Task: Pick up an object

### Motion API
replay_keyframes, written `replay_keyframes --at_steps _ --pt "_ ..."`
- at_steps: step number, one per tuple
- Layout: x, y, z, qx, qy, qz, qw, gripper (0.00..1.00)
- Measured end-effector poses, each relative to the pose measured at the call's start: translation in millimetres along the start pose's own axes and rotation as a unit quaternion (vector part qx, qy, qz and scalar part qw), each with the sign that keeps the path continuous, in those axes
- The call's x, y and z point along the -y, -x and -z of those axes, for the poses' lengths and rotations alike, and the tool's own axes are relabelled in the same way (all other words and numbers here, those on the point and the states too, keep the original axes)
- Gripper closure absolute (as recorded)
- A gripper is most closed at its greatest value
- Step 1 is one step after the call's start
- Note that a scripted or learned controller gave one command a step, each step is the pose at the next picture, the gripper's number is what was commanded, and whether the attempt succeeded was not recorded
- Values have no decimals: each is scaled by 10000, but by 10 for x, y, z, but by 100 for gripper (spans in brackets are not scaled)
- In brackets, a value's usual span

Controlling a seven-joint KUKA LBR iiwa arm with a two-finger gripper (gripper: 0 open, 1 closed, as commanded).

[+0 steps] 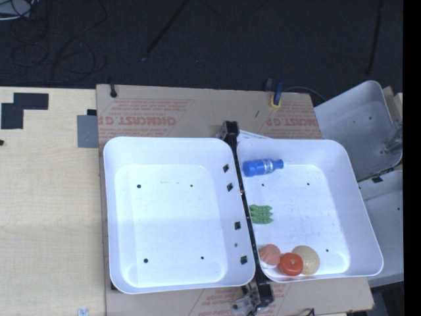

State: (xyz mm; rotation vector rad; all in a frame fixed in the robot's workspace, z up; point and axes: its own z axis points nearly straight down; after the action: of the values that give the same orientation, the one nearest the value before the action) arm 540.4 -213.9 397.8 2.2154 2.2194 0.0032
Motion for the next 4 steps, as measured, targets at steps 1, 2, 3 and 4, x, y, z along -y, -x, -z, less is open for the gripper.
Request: replay_keyframes --at_steps 1,2,3,4 --pt "320 -11 68 -18 -40 -9 10000 100" --pt "515 -28 -85 -16 -48 -14 10000 100" --pt "626 -21 -1493 -41 -100 -12 9999 100" --pt "449 1 -13 16 40 4 10000 100"
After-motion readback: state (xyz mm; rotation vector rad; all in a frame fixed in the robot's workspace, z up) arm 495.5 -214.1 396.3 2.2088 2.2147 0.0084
